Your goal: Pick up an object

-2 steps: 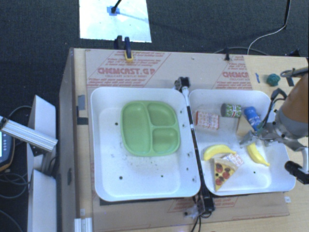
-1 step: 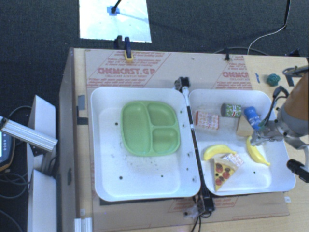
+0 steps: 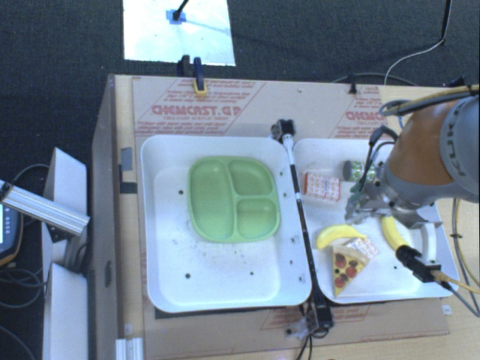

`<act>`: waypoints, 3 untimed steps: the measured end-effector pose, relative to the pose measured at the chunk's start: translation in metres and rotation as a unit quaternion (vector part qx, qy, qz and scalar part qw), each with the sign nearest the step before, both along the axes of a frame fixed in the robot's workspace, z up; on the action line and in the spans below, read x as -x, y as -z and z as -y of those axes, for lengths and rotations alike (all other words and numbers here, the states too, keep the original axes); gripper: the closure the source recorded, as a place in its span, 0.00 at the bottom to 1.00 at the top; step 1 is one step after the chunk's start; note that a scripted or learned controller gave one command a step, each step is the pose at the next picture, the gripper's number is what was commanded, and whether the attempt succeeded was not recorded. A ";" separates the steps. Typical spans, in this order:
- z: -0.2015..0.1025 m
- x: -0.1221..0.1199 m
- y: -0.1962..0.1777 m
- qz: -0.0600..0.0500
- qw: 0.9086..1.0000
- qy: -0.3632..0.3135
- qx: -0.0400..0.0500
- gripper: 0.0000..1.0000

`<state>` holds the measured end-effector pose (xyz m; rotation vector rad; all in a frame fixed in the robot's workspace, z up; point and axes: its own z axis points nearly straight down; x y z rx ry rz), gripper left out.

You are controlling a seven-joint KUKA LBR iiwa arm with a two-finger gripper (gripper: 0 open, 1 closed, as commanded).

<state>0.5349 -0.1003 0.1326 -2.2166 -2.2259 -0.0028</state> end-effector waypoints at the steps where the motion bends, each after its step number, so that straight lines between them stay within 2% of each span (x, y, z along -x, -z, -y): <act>1: 0.001 0.000 0.000 0.000 1.000 0.001 0.001 0.00; 2: 0.002 0.007 0.049 0.000 1.000 0.001 0.001 0.00; 3: 0.039 -0.057 0.048 0.001 1.000 0.000 0.001 0.00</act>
